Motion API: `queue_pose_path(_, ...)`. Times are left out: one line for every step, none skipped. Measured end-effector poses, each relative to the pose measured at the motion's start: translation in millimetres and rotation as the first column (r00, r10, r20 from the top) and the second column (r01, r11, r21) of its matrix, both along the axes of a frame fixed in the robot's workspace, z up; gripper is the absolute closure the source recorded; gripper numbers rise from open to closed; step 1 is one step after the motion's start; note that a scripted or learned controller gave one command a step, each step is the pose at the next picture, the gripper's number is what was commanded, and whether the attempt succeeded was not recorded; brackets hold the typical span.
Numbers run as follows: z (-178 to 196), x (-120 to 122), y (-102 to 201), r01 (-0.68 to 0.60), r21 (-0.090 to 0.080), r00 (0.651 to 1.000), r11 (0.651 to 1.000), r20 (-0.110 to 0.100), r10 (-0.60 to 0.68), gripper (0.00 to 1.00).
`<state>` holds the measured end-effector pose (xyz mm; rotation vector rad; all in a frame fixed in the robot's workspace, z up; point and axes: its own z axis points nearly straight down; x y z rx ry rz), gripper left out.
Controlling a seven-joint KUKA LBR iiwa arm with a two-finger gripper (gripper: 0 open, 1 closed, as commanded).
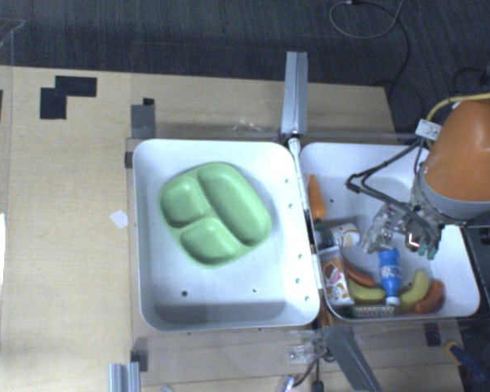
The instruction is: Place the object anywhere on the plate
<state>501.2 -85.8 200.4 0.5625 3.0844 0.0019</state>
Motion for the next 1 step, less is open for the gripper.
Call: queue_pose_path(32.3,108.6,51.6,-0.15,-0.001,0.989,0.989,0.004,0.15,1.0)
